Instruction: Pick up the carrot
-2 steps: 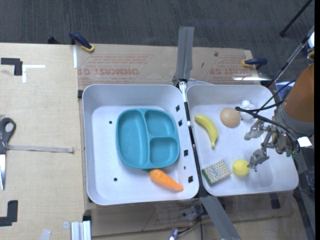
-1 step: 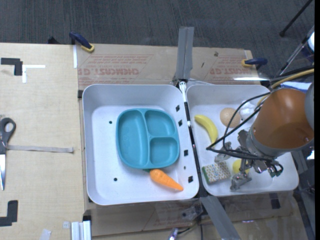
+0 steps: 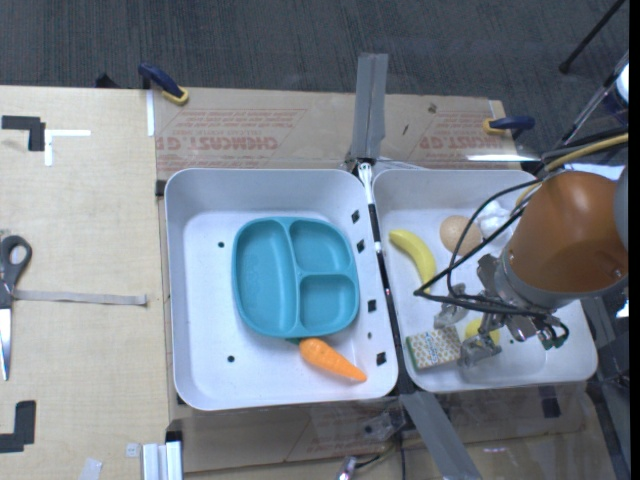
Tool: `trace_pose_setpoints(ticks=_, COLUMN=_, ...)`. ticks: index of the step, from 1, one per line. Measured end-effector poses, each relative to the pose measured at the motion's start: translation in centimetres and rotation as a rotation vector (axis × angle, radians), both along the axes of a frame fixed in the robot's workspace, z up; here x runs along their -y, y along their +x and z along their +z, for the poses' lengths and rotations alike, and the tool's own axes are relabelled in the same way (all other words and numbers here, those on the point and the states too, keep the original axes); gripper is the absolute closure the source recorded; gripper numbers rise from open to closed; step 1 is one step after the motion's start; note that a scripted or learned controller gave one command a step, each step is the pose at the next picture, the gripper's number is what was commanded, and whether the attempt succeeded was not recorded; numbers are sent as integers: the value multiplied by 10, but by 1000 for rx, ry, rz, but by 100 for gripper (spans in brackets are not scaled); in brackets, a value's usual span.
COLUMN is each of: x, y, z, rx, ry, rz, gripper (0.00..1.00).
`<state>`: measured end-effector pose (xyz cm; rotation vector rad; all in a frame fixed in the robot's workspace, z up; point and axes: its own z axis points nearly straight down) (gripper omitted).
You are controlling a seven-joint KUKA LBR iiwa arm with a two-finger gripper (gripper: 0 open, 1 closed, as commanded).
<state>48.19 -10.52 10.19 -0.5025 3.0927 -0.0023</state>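
- Just below the teal divided plate (image 3: 297, 276), touching or nearly touching its lower rim, we see the carrot (image 3: 332, 360) lying flat in the left bin (image 3: 190, 298), thick end toward the plate, tip pointing away.
- We judge it a light, stiff toy with a smooth, possibly slippery skin; the thick middle, taken across its width, looks the safest hold.
- Right of the plate, across the divider, the right bin (image 3: 570, 368) holds a banana (image 3: 415, 255), an egg-like object (image 3: 457, 233) and a speckled sponge-like block (image 3: 434, 348).
- Farther right of the plate, our claw (image 3: 480, 343) hangs low over that right bin, near the block; whether it is open or closed we cannot tell.
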Motion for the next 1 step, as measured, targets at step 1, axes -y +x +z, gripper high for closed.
trace_pose_setpoints(ticks=1, x=21, y=46, z=-3, rx=-4, ry=-1, rz=406, gripper=100)
